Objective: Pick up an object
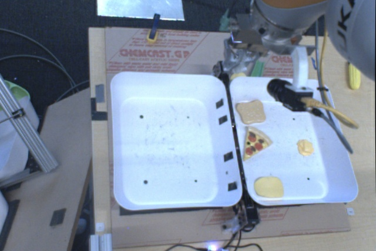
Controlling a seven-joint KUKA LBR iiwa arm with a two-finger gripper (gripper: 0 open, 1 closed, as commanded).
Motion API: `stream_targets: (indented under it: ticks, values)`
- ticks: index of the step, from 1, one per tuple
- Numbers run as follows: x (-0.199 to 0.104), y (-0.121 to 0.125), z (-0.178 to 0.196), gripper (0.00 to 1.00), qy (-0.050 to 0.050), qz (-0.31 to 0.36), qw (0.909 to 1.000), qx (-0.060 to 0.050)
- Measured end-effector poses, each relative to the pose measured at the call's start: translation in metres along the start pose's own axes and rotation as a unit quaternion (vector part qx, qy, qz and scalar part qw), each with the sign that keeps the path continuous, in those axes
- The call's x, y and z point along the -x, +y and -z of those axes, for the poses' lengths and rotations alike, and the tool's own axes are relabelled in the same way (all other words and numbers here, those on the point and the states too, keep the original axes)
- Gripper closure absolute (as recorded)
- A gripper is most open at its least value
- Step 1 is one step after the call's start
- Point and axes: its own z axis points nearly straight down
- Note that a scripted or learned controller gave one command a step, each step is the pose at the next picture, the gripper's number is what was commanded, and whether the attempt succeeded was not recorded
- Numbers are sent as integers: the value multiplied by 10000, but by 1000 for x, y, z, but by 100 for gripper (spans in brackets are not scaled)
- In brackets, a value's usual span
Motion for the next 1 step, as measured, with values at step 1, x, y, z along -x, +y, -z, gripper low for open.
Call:
stream_targets:
  ticks: [1]
  values:
    - [-1,47,-81,100,-17,3,10000,-59]
